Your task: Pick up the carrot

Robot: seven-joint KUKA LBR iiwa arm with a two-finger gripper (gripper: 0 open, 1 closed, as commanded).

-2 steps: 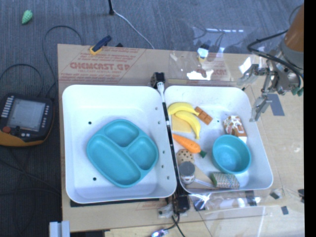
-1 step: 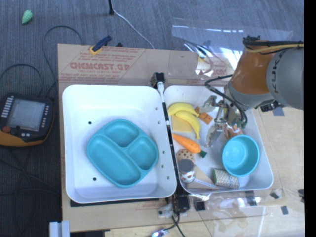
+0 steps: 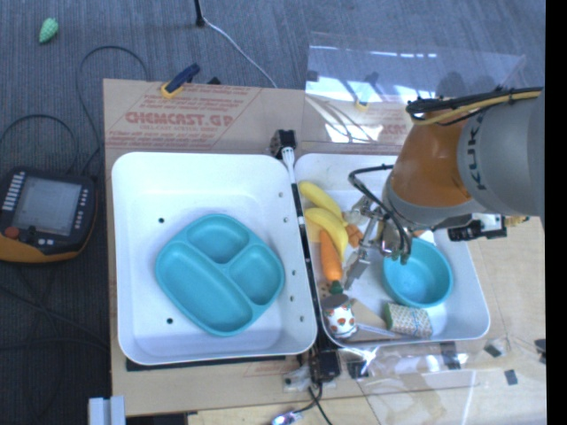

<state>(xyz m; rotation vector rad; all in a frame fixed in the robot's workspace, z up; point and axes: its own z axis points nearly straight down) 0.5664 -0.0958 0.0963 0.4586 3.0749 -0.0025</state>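
Tool over the right bin, beside the carrot.

The tool (image 3: 361, 248) hangs just right of the carrot (image 3: 330, 257), which lies in the right bin (image 3: 474, 312) below two bananas (image 3: 321, 215); I cannot tell its opening, nor any hold.

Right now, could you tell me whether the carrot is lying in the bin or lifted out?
Lying in the bin. The carrot rests flat on the right bin's floor beside the bananas; the end effector is beside it.

carrot (image 3: 330, 257) in right bin (image 3: 474, 312), between banana (image 3: 321, 216) and bowl (image 3: 418, 277).
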